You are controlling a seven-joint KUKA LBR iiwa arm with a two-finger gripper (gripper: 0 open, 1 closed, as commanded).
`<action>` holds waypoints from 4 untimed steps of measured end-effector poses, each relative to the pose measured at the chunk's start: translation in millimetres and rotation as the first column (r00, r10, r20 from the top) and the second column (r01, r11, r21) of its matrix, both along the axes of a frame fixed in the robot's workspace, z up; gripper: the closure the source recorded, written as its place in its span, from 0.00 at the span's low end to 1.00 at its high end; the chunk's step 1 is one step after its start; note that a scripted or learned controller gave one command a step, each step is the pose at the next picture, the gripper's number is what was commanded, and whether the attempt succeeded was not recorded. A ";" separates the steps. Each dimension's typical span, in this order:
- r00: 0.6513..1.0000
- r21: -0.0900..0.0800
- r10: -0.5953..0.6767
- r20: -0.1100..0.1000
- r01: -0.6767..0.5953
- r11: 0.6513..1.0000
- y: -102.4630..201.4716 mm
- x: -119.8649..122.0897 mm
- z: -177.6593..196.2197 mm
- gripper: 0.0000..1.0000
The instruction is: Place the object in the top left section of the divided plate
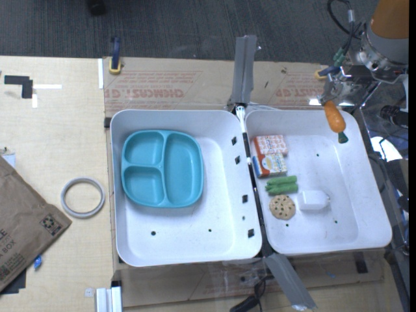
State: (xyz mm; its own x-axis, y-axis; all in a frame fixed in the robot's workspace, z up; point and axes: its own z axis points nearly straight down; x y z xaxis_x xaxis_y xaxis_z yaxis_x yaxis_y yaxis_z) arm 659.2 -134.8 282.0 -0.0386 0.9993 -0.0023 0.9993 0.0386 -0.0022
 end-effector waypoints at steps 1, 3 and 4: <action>0.982 0.000 -0.189 0.001 0.189 0.982 78.2 0.1 68.3 1.00; 0.958 0.000 -0.288 0.000 0.288 0.958 148.5 0.1 142.8 1.00; 0.855 -0.002 -0.519 -0.001 0.519 0.855 181.0 -128.3 95.5 1.00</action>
State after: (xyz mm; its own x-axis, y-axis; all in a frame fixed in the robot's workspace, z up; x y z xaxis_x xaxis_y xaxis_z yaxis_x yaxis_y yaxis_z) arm 530.9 46.2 377.5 0.4855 0.8742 -0.0040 0.8742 -0.4855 -0.0034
